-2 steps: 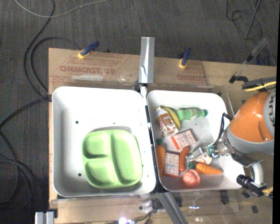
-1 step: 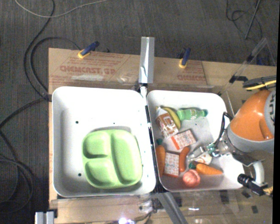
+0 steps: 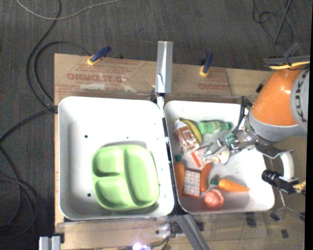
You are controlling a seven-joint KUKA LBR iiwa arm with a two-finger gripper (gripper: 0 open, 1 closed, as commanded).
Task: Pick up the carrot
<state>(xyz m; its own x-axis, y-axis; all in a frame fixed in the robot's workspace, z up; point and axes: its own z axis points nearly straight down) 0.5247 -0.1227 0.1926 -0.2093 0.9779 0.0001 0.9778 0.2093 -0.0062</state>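
Observation:
The carrot (image 3: 235, 186) lies in the right bin (image 3: 260, 201) near its front right, orange, with its thick end pointing left. My gripper (image 3: 213, 148) hangs over the middle of that bin, above the red and white snack packet (image 3: 192, 149), up and to the left of the carrot and apart from it. Its fingers are open, and nothing is between them. The grey and orange arm (image 3: 277, 108) reaches in from the right.
The right bin also holds a banana (image 3: 193, 129), a green bottle (image 3: 214, 127), a pink round item (image 3: 213, 199), an orange box (image 3: 192, 183) and two orange sticks (image 3: 179, 175). The left bin (image 3: 74, 119) bears a green divided tray (image 3: 126, 177).

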